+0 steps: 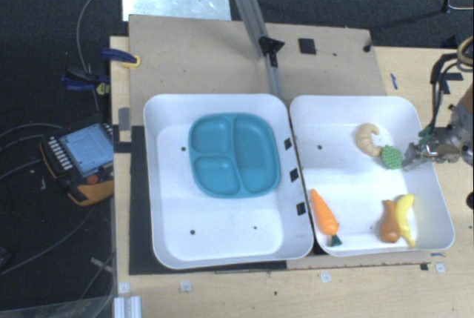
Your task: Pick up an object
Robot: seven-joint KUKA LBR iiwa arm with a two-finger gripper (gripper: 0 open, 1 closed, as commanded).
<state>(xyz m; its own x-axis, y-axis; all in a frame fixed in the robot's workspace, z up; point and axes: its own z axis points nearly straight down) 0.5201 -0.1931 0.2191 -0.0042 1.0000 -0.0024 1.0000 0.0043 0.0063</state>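
1. The end effector (412, 154) sits low over the right bin's (333, 124) far-right side, its tip just beside the small green toy (391, 157). I judge this the approach step of a pick, with nothing lifted yet.
2. Whether the end effector is spread or pressed together, I cannot tell; its tip is small and blurred against the bin wall. No object can be seen caught in it.
3. Taking the green toy as landmark: a pale croissant-shaped toy (368, 138) touches it on the upper left. A yellow banana (405, 217) and a brown toy (389, 223) lie together below it, near the bin's lower right corner. An orange carrot (324, 213) lies well to its lower left, by the wall between the bins.
4. A blue divided plate (234, 155) lies far to the left of the green toy, in the left bin (170, 235).
5. The likely target is the green toy. The next move calls for centring over it and closing without snagging the croissant-shaped toy, then rising clear of the worktop (244, 50).
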